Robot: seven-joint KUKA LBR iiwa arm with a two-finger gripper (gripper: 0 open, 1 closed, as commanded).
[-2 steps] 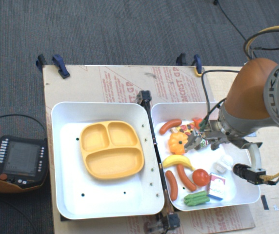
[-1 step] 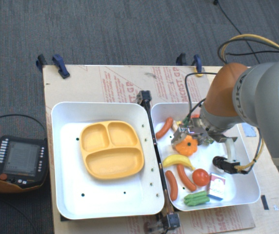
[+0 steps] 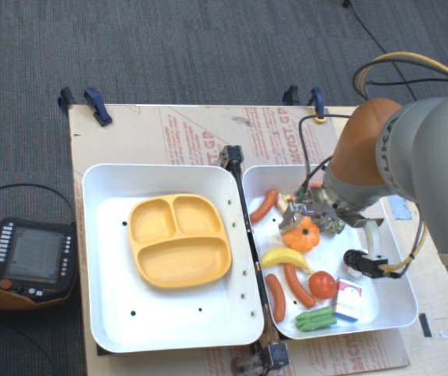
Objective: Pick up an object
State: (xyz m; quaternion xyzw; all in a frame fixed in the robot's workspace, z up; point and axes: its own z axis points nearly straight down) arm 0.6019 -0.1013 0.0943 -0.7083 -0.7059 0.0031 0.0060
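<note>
Gripper [image 3: 306,212] sits over pumpkin [image 3: 301,236], grip state unclear; pumpkin looks light, smooth, round — take its sides.

bench [image 3: 169,131] | left bin [image 3: 99,210] | right bin [image 3: 400,304] | side by side

Two bins stand side by side on the bench [image 3: 169,131]. The left bin [image 3: 99,210] holds a divided tray [image 3: 181,239] near its middle. The right bin [image 3: 396,308] lies under the arm [image 3: 388,155], which enters from the right of the frame. In it, a sausage [image 3: 264,206] lies upper left, and a pumpkin [image 3: 302,236] is at the centre, seemingly under the gripper [image 3: 312,210]. Below it is a banana [image 3: 284,258], then two sausages [image 3: 276,297], a tomato [image 3: 323,284], a small box [image 3: 348,300] and a bean pod [image 3: 316,319]. A pendant [image 3: 28,263] lies on the floor at far left.
</note>
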